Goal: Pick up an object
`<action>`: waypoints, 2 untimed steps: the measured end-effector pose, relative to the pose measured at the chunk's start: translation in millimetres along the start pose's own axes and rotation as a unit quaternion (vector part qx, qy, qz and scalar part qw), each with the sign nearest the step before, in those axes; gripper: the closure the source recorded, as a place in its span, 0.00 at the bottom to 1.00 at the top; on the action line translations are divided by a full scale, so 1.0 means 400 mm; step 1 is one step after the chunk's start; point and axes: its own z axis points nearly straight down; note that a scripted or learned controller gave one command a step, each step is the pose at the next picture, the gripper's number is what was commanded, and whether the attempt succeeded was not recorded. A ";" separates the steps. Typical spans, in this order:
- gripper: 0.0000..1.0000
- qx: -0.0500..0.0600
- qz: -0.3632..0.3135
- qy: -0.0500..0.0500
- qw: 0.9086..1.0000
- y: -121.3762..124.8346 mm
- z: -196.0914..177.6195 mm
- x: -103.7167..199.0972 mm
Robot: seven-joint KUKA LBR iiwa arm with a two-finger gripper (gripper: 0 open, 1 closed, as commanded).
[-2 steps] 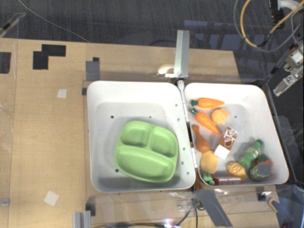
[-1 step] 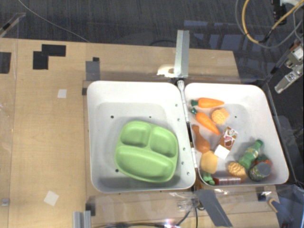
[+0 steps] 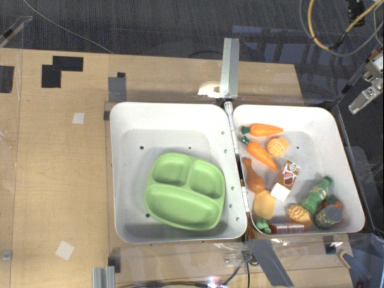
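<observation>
Lying in the right bin (image 3: 336,131), the toy foods crowd together against the divider (image 3: 235,161) that parts the two bins: one carrot (image 3: 264,129) nearest the far end of the divider, a second carrot (image 3: 260,153) just below it, and a yellow corn piece (image 3: 276,146) beside both. Farther along the divider toward the near edge sit an orange-brown drumstick shape (image 3: 254,177), a small red-and-white packet (image 3: 290,174), a yellow rounded piece (image 3: 264,204), a bread-like lump (image 3: 298,213), a green bottle (image 3: 317,194) and a dark round can (image 3: 327,215). The gripper (image 3: 367,95) hangs well apart from all of these, off past the right bin's far right corner and outside its rim; whether its fingers are apart or closed I cannot tell, and nothing is seen in it. On the other side of the divider, the left bin (image 3: 126,161) holds a green sectioned plate (image 3: 185,191), tilted slightly. Both bins rest on a light wooden bench (image 3: 54,179) with black markers (image 3: 60,69) near its far left. Beyond the bench is dark carpet (image 3: 150,11), with a yellow cable loop (image 3: 324,17) above the right bin.
</observation>
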 end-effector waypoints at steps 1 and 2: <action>1.00 0.003 0.002 0.000 1.000 -0.005 -0.030 0.000; 1.00 0.007 0.005 0.001 1.000 -0.011 -0.061 0.000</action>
